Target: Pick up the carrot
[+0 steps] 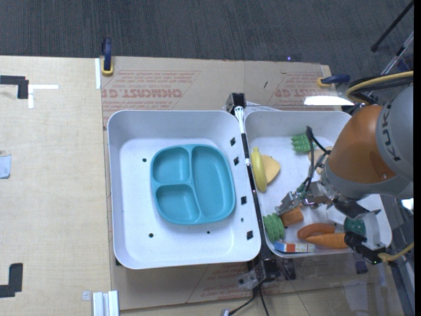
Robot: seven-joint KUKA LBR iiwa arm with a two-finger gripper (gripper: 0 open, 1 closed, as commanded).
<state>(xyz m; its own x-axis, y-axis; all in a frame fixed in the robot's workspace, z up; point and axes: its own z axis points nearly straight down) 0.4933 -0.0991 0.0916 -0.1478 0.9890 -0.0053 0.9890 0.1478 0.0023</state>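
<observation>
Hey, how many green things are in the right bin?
2. One green item lies near the bin's far side; another green item sits near the front left. The arm may hide more.

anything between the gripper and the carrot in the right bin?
Nothing visible stands between them. The gripper hangs over the near part of the right bin, by a small orange-brown piece. The carrot lies just to its right, with an orange sausage-shaped piece alongside it.

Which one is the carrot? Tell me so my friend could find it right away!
Look in the right white bin, then down to its near edge. The carrot lies flat there, below the orange-banded arm. It is long, orange and pointed, unlike the shorter, rounder orange piece just above it.
</observation>
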